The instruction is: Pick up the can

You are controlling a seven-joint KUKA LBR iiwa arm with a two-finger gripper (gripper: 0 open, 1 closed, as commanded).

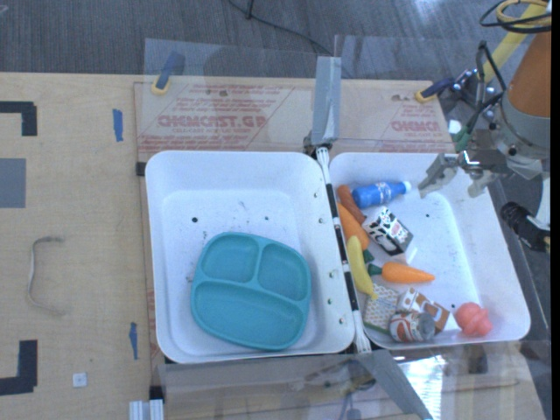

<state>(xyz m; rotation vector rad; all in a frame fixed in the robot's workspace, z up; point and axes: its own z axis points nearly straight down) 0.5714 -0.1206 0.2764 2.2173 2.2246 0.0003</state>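
Can (414,315), lying on its side in the right bin (490,261), sits close to that bin's near edge, with a round pink-orange piece (473,318) just beside it toward the near right corner and a carrot (404,274) just behind it. Nothing of the pickup looks done: the can rests untouched on the bin floor. The hand (455,178) hangs released, its two fingers spread with nothing between them, over the far right corner of the same bin, well apart from the can. By this reading, the whole approach, descent and grasp remain. A blue bottle (381,192) and a yellow banana (357,268) lie elsewhere in the bin.
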